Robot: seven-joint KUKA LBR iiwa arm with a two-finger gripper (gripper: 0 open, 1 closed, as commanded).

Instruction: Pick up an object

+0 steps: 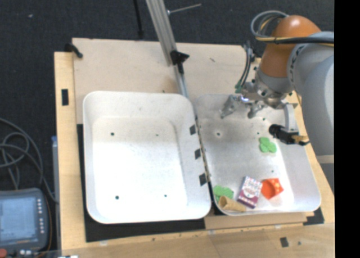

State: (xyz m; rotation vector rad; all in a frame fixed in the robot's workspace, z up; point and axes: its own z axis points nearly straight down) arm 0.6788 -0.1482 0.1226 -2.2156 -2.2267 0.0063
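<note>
My gripper (240, 109) hangs over the far part of the right bin (236, 139), with its two fingers spread apart, open, and nothing between them. The objects lie well away from it, toward the bin's near side. A small green piece (268, 145) rests at the right. Along the front edge sit a red block (271, 188), a purple and pink packet (250, 191), a second green piece (223, 191) and a tan cone-shaped item (231, 203).
The left bin (140, 155) lies beside the right one, their rims meeting at the middle. A slanted aluminium post (160, 21) rises from the back of the bench. A black and orange fitting (287, 134) juts from the arm over the right bin's edge.
</note>
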